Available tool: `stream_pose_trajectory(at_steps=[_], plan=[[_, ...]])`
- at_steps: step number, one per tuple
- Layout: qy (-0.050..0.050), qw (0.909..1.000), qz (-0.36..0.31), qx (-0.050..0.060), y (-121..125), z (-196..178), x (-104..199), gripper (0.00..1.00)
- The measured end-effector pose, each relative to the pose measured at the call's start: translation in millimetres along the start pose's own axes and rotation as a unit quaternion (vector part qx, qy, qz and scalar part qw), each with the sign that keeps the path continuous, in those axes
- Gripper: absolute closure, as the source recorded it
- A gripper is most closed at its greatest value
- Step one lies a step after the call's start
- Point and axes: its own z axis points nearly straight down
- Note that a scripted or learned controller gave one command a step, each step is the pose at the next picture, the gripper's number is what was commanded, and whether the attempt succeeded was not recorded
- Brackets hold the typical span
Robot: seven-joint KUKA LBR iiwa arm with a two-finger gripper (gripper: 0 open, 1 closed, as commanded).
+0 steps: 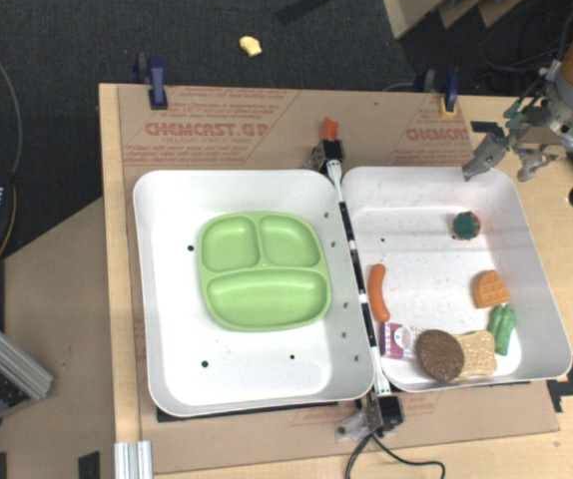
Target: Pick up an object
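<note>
Camera view shows the grey two-finger gripper (507,160) up high over the back right corner of the right white bin (421,190). Its fingers are spread apart and pinch nothing. In that bin lie a small green and red ball (465,226), an orange hot dog (377,291), a tan waffle (489,288), a green pickle (503,328), a brown round cookie (439,354) and a purple carton (397,340). A green divided plate (264,270) sits in the left white bin (167,297).

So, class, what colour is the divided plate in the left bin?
Light green, seen clearly in the camera view: the divided plate has three compartments.
</note>
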Motion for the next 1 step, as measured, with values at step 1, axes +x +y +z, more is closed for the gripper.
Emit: stream_pose_trajectory(at_steps=[1], plan=[[0.002, 1.0, -0.002, 0.003, 11.6, 44.3, -10.9, 0.0]])
